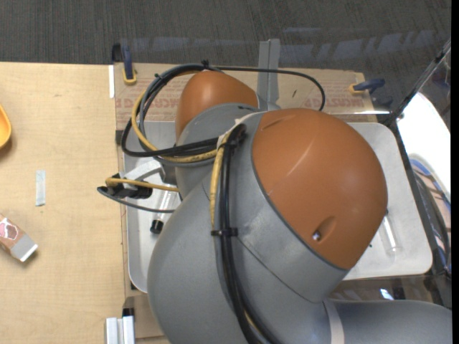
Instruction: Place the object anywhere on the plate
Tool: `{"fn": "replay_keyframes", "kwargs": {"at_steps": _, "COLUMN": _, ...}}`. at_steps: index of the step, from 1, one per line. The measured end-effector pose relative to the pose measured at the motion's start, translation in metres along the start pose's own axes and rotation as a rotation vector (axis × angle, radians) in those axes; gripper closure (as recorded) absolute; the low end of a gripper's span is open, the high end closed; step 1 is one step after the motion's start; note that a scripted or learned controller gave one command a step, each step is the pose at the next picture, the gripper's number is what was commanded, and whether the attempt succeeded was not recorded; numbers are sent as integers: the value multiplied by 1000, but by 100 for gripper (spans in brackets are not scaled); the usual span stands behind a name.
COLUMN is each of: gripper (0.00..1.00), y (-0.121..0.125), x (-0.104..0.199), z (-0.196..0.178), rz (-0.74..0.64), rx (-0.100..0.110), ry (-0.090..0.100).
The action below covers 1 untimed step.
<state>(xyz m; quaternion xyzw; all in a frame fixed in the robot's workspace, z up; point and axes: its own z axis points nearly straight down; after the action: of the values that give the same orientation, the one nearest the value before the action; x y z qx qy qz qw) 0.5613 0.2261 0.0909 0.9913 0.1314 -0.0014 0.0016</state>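
— Arm (244,249) first: grey and orange, it bulks over both white bins, cables (179,149) looped around it.

— And the claw?

— Hidden under the arm; I can't tell its state.

— The right bin (412,213)?

— A bare white corner shows, with something clear and thin (389,236) lying on it.

— The object and the plate?

— Can't make out either. On the wooden bench (57,142) at the left lies a small wrapped bar (16,239).

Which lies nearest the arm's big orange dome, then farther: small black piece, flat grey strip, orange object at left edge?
1. Small black piece, left white bin.
2. Flat grey strip, wooden bench.
3. Orange object, far left edge.
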Motion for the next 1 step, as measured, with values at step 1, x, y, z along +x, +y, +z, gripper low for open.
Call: {"fn": "replay_keyframes", "kwargs": {"at_steps": 1, "gripper": 100, "y": 14, "x": 53, "z": 0, "rz": -125, "rx": 0, "ry": -1}}
